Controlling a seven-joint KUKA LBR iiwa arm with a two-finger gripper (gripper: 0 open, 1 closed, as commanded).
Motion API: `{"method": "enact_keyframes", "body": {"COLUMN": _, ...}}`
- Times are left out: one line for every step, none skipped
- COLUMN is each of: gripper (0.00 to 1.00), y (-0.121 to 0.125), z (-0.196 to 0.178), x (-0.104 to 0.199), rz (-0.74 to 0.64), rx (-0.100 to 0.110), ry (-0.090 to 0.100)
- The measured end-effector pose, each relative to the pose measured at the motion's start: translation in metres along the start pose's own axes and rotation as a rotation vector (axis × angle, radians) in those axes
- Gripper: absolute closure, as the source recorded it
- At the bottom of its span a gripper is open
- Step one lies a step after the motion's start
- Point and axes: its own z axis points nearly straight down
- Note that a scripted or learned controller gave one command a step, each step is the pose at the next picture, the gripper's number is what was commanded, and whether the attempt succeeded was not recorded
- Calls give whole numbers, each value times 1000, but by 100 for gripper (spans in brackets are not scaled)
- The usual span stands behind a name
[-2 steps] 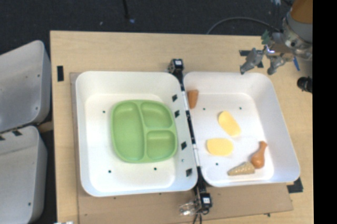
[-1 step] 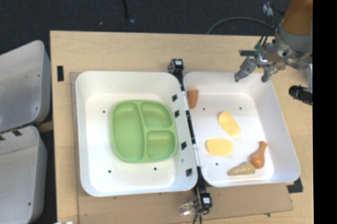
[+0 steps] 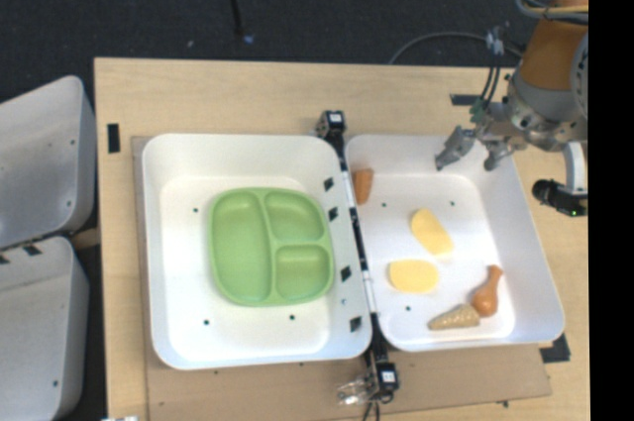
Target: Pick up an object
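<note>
My fingers (image 3: 476,150) are spread wide with nothing between them, above the right white bin's (image 3: 525,241) far edge; my arm is cut off.

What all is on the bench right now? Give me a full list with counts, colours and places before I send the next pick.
Bins: 2, white, side by side on the bench.
Divided plate: 1, green, three compartments, middle of the left bin.
Flat oval pieces: 2, yellow, middle of the right bin, one above the other.
Drumstick toy: 1, orange-brown, right bin, lower right.
Cone-shaped piece: 1, tan, right bin, near edge, beside the drumstick.
Small piece: 1, orange, right bin, against its left wall.
Bench: 1, light wood.
Gripper: 1, grey, fingers spread, over the right bin's far right corner, holding nothing.
</note>
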Motion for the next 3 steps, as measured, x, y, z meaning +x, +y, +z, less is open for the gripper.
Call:
{"method": "enact_keyframes", "body": {"gripper": 0, "y": -9, "z": 55, "x": -5, "rz": 0, "rx": 0, "ry": 0}}
{"method": "enact_keyframes", "body": {"gripper": 100, "y": -7, "z": 41, "x": -7, "rz": 0, "rx": -8, "ry": -3}}
{"method": "enact_keyframes", "body": {"gripper": 100, "y": -8, "z": -4, "x": -7, "rz": -1, "rx": -9, "ry": 0}}
